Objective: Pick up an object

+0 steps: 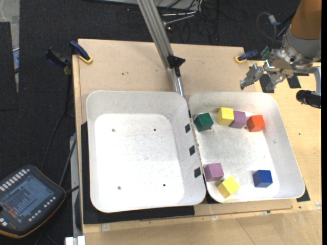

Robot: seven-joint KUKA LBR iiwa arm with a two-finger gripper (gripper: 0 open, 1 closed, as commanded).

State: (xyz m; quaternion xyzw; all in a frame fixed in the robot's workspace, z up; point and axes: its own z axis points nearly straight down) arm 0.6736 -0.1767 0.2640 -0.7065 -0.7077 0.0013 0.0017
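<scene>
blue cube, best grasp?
Take the blue cube from straight above, claw fingers on two opposite side faces. It sits flat and apart from the yellow cube, so all sides look free. The bin wall is nearest on its right.

Light is even and fairly bright over the worktop point(127, 60), seemingly from overhead; the two white bins point(138, 152) read almost washed out, with faint speckle on their floors but no hard glare; the blocks point(262, 178) throw only short, soft shadows; the floor around the worktop falls off into near black, swallowing detail; the picture is slightly grainy and soft, and the arm point(306, 19) at the right edge looks a little blurred.
</scene>
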